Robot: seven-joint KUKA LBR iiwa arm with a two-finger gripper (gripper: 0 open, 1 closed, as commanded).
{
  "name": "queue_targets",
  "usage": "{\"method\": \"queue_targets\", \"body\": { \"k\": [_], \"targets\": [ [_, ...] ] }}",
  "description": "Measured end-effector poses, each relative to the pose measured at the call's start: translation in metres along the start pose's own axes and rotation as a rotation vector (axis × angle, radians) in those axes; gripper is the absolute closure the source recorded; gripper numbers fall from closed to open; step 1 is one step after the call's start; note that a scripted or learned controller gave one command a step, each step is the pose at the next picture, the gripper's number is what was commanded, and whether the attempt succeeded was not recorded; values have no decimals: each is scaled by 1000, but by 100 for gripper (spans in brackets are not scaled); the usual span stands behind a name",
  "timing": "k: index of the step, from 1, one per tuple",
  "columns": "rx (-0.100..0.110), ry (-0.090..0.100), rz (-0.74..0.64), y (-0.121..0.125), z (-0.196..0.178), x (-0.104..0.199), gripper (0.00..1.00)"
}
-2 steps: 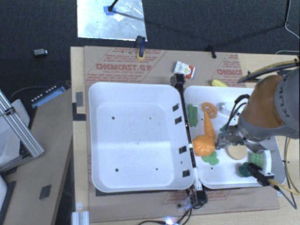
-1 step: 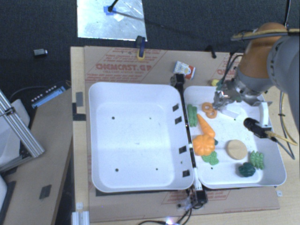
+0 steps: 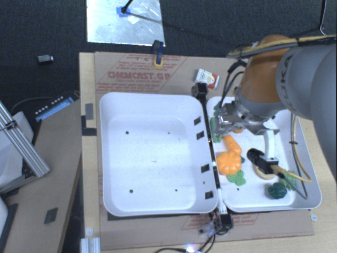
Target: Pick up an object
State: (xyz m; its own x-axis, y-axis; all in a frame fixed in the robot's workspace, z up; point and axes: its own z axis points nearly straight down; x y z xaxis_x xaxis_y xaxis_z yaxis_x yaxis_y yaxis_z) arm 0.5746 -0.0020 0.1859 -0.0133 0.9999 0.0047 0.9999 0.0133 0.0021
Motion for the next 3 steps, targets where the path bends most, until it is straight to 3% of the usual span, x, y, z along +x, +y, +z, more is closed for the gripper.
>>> {"method": "queue_targets", "body": {
  "k": [1, 2, 3],
  "targets": [
    [-5, 0, -1, 18, -41, 96, 100],
    [-17, 1, 1, 49, -178, 163, 100],
    [-5, 0, 2, 80, -205, 241, 100]
  ]
}}
